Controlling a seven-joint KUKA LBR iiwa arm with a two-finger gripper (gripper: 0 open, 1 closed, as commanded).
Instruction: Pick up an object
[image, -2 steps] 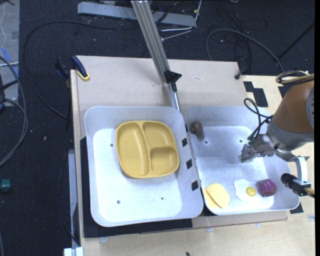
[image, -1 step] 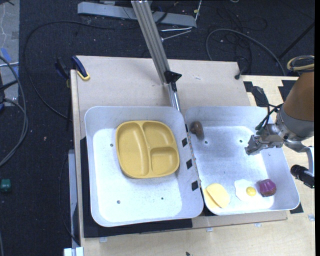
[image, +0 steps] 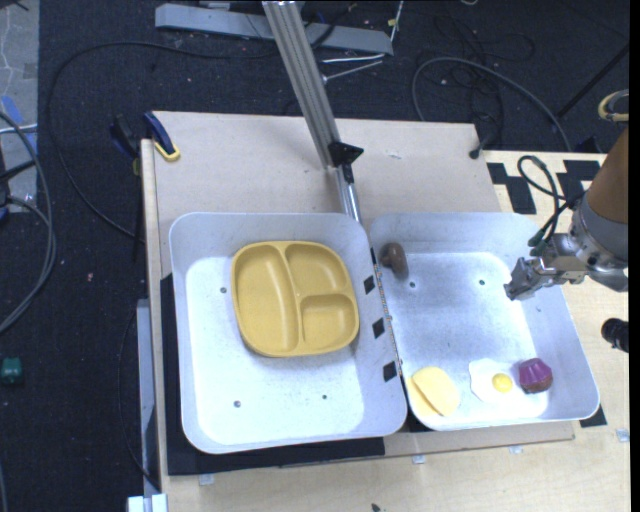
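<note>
Wooden bench (image: 420, 160), two shallow white bins. Right bin (image: 450, 300): brown lump (image: 394, 259) at far left corner; yellow wedge (image: 435, 390), fried-egg toy (image: 494, 381), purple lump (image: 535, 375) along near edge. Gripper (image: 520, 280) over right edge; grip state can't be told. Nothing picked yet.

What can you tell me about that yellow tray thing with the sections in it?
The yellow tray is a rounded-square plate that looks like plastic, matte mustard yellow, divided by raised ridges into three compartments: one long one on the left, two smaller on the right. It lies flat, right side up, slightly turned, in the upper middle of the left white bin. Nothing lies in it, and it touches only the bin floor.
</note>
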